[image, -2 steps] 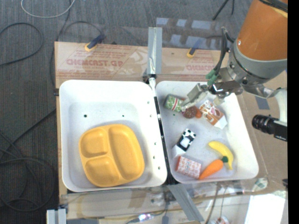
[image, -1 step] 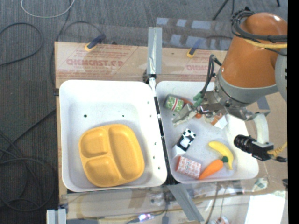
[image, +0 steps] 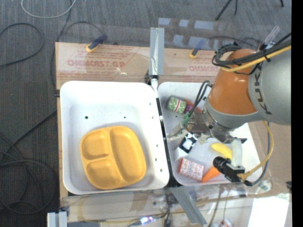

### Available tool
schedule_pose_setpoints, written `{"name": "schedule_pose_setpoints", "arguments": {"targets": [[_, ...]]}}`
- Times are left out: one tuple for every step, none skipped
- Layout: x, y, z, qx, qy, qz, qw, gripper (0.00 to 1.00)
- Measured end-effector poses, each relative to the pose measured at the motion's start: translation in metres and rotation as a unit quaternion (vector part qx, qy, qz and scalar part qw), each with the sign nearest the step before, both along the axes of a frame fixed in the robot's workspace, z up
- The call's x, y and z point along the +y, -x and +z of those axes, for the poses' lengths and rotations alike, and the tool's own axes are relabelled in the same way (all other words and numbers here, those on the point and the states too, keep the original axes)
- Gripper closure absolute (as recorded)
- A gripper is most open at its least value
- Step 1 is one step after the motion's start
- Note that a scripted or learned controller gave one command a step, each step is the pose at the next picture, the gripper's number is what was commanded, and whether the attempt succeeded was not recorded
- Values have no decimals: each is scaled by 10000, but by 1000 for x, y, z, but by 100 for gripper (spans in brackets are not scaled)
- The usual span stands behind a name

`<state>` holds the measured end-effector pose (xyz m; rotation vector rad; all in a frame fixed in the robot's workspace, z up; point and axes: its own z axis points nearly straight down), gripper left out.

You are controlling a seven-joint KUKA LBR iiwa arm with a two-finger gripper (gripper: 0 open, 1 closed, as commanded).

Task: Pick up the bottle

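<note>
The bottle is small and green with a pale label. It lies on its side at the back left of the right bin. My gripper hangs below the orange wrist, low over the bin's middle left, just in front of the bottle. The bulky arm hides most of the gripper. Nothing shows in its grasp.
Around the gripper in the right bin lie a small black-and-white item, a red and white packet, an orange carrot-like piece and a yellow banana. The left bin holds a yellow divided plate.
</note>
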<state>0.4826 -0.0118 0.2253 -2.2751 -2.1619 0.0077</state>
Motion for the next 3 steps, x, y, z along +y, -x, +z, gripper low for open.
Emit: {"name": "schedule_pose_setpoints", "arguments": {"targets": [[-70,-26,153,-23,6,1287,9917,0],[-116,-2,53,-13,-6,1356,9908,0],[-116,-5,98,-14,1,479,9989,0]]}}
